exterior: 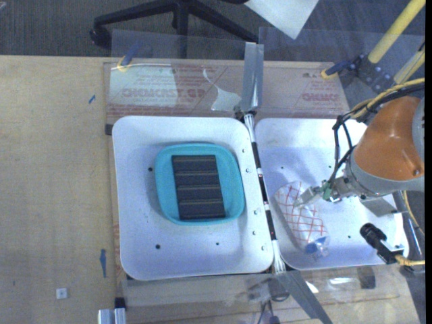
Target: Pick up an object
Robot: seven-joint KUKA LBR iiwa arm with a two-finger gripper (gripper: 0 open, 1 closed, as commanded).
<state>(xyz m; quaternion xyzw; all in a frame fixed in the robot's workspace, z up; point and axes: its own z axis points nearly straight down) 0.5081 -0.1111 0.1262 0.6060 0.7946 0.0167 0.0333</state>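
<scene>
At the right of the frame, over the right-hand bin point(297, 130), my gripper point(312, 196) reaches in toward the centre, hanging from the orange band point(388, 147) of my arm. Whether it is spread or pressed together I cannot tell at this slant. Its tip lies at or just above the upper edge of a white pouch with a red lattice print point(300, 216), which ends in a blue cap point(316, 248) toward the bottom of the frame. Contact is unclear, so I claim no hold.

I judge this the approach-and-grasp step, with nothing lifted yet. The next move calls for a firm pinch on the soft pouch, then a straight rise.

Further out, in the left bin point(135, 248), sits a teal tray point(164, 181) holding a dark ribbed block point(197, 186), well apart from me.
</scene>
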